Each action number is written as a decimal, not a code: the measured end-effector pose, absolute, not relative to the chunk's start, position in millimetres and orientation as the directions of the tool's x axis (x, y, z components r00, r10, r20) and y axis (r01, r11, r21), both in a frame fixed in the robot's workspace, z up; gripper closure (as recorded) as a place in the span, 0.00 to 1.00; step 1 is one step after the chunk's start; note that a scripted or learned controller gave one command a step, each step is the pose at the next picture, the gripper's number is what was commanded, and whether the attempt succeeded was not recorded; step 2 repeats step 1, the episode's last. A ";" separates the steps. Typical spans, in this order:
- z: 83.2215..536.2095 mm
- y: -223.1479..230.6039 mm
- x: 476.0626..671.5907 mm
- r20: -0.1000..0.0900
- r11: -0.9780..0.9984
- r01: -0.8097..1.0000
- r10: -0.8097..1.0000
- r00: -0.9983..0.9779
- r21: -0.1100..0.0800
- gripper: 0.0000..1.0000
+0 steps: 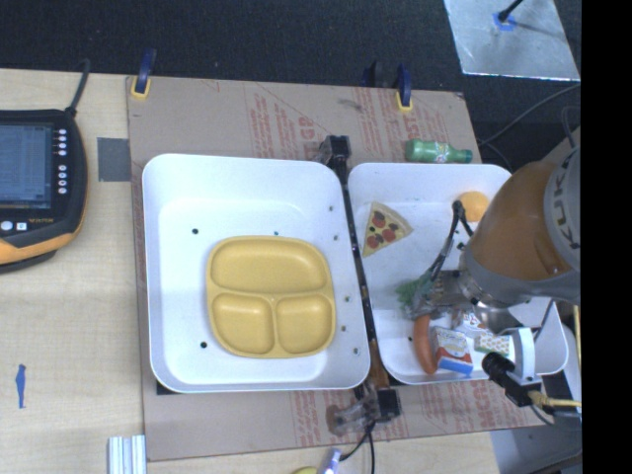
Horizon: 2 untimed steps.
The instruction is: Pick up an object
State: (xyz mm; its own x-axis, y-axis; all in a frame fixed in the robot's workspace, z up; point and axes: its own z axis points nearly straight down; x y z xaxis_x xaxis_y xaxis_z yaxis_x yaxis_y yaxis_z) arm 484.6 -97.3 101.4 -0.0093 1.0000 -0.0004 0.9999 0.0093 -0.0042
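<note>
My gripper [446, 302] is low in the right bin [434, 184], under the grey and orange wrist [523, 235] that covers much of that bin. Right by it lie a green leafy toy [413, 289], a red-orange sausage [425, 344] and a small white, red and blue packet [454, 352]. A pizza slice toy [383, 228] lies apart from it at the bin's far left. An orange ball [474, 205] peeks out beside the wrist at the bin's back. The wrist hides whatever is between the gripper's tips.
The left bin [178, 225] holds a yellow divided plate [271, 295]. A green bottle [437, 151] lies on the cardboard behind the right bin. A teach pendant [35, 186] sits at the far left of the bench. Clamps [338, 150] join the bins.
</note>
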 end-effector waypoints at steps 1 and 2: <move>192.0 -33.9 518.0 0.001 0.005 1.000 1.000 -0.005 -0.002 1.00; 192.0 -33.9 518.0 0.001 0.005 1.000 1.000 -0.005 -0.002 1.00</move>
